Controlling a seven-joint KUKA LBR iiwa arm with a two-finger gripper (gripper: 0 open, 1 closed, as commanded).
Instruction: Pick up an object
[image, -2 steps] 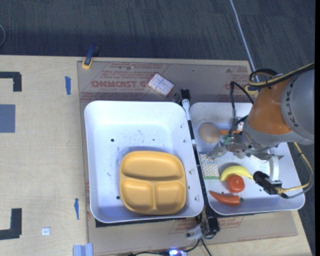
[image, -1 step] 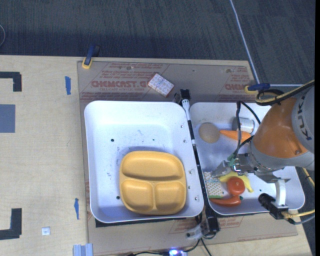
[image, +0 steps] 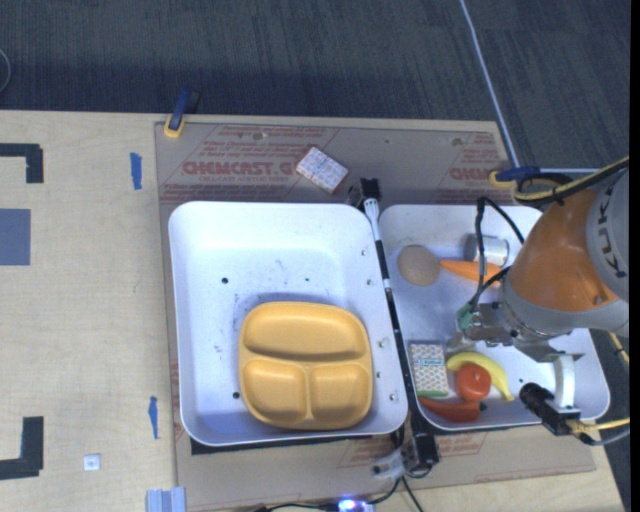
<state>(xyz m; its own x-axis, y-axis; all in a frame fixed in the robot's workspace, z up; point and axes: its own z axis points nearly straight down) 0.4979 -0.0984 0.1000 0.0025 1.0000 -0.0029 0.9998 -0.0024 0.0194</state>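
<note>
Low arm (image: 570, 265) bends over right bin (image: 590, 395).

You have two bins side by side on the bench (image: 80, 330). In the left bin (image: 200, 240), a three-compartment tray (image: 305, 363) sits toward the near right corner. In the right bin (image: 430, 235), an egg-shaped object (image: 419, 265) lies near the far left corner with a carrot (image: 462, 269) just to its right. Along the near edge you find a small packet (image: 429, 368) at the left, then a banana (image: 480, 358), a tomato (image: 474, 381) against it, and a pepper (image: 452, 409) nearest the rim. A small card (image: 321, 169) lies on the bench beyond the left bin.
</note>
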